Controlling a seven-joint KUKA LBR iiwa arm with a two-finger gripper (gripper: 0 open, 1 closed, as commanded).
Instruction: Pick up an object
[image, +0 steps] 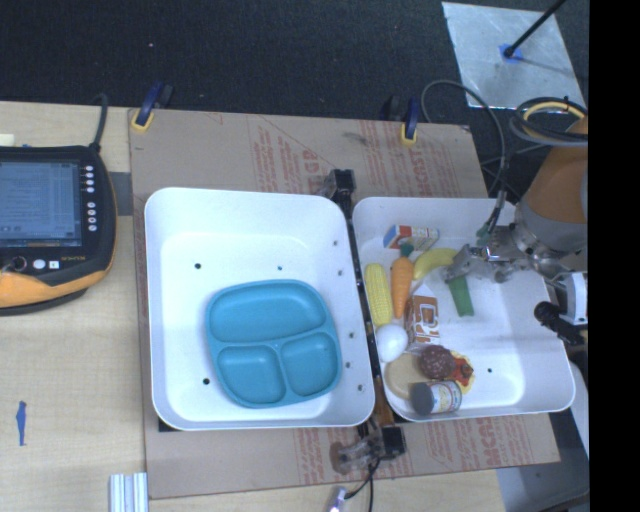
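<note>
Hovering over the upper middle of the right bin (520, 380), the pincer (478, 256) sits at the end of the arm (555, 205) that comes in from three o'clock; you cannot tell from this slanted view whether it is apart or together, because the metal parts blur into one grey cluster, and nothing shows clamped in it.

The nearest candidate is the green block (461, 296), lying just beside the pincer at about six o'clock from it. Its long axis runs nearly twelve to six, tipped slightly toward eleven and five. That is the relation your next move turns on: a short drop toward six o'clock, with the closing direction set across the block, nine to three.

The yellow banana (432, 262) lies just beside the pincer at nine o'clock, so you should judge it a likely thing to be bumped or caught instead. Farther toward nine o'clock the carrot (401, 285) and the corn cob (378, 293) lie side by side, both running twelve to six, near the bin's left wall.

The left bin (180, 230) holds the blue divided plate (272, 342), well apart from the pincer, and it plays no part in this pick
</note>
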